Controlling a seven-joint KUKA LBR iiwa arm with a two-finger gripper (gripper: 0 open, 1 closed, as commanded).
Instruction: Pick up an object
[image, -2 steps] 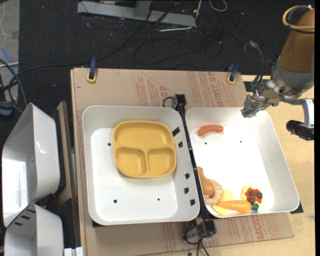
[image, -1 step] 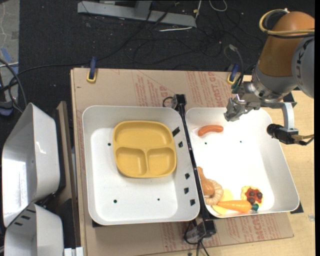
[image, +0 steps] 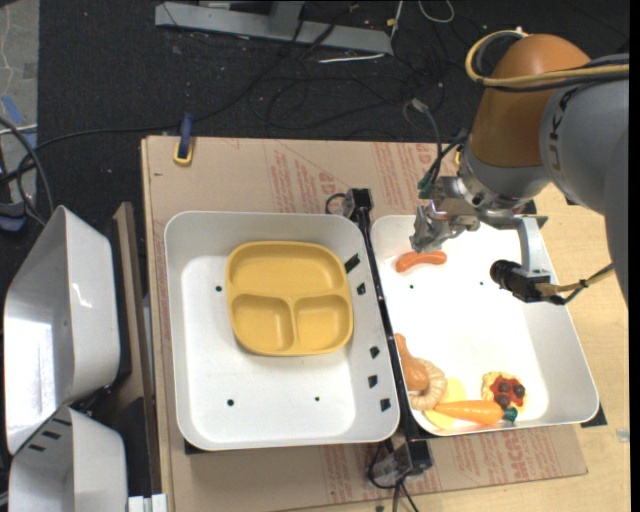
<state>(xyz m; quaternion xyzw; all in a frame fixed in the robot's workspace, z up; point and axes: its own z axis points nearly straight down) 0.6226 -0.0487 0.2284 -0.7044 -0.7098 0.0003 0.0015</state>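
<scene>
My gripper (image: 432, 238) hangs over the back left part of the right bin (image: 530, 330), its tips just above an orange sausage-shaped piece (image: 421, 261) that lies on the bin floor. The sausage rests flat and sits just below the tips, not between them. At the front of the same bin lie a shrimp-like piece (image: 419, 376), an orange carrot (image: 468, 409), a pale yellow slice (image: 453, 390) and a small yellow piece with red and dark spots (image: 503, 388).
A yellow divided plate (image: 289, 297) sits in the left bin (image: 200, 400). A black divider (image: 372, 290) runs between the two bins. A black fitting on a bracket (image: 512, 277) stands over the right bin. Cables cross the dark floor behind the bench.
</scene>
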